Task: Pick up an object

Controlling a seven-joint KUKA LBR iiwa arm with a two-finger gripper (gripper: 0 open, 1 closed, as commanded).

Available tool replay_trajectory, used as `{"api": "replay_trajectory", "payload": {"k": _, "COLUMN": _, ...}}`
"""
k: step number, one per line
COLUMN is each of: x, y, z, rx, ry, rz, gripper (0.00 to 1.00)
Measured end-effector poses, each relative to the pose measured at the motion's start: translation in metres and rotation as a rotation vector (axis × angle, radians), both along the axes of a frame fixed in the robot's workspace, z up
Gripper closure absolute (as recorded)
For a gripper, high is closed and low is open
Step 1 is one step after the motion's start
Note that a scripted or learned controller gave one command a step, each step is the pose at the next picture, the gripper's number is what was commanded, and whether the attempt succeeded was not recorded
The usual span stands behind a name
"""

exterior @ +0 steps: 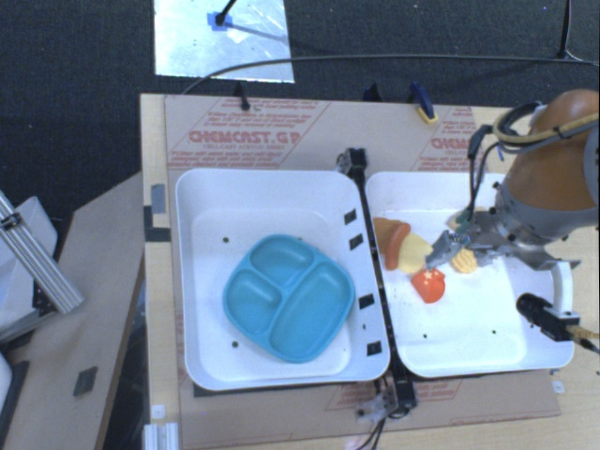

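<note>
- The front rim of the right shallow white plastic bin [473, 368] lies nearest the viewer, with bare white floor just behind it.
- The two-finger metal gripper [439, 256] hangs low over that bin's middle, its tip pointing toward the lower left; how far apart its fingers are cannot be told, and nothing can be seen between them.
- Right at its tip sits a small round red-orange toy tomato [429, 286], glossy, with a paler spot on top.
- Just left of the gripper lies a pale yellow rounded wedge [412, 251] against an orange curved piece [389, 233].
- A small yellow ridged piece [463, 262] lies beside the gripper's right side.
- The grey arm with an orange band [555, 172] enters from the right.
- The left shallow white plastic bin [202, 251] holds a light blue three-compartment plastic plate [289, 297].
</note>
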State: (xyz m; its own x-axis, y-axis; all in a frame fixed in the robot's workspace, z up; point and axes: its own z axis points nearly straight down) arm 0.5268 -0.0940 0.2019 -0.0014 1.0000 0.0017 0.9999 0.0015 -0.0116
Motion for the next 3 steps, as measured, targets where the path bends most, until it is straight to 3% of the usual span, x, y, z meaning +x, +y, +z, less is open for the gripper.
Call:
{"api": "replay_trajectory", "payload": {"k": 1, "x": 0.003, "y": 0.000, "z": 0.006, "rx": -0.002, "ry": -0.013, "rz": 0.002, "gripper": 0.00}}
{"api": "replay_trajectory", "payload": {"k": 2, "x": 0.009, "y": 0.001, "z": -0.038, "rx": -0.001, "ry": -0.009, "rz": 0.000, "gripper": 0.00}}
{"api": "replay_trajectory", "payload": {"k": 3, "x": -0.001, "y": 0.003, "z": -0.088, "rx": 0.000, "ry": -0.007, "rz": 0.000, "gripper": 0.00}}
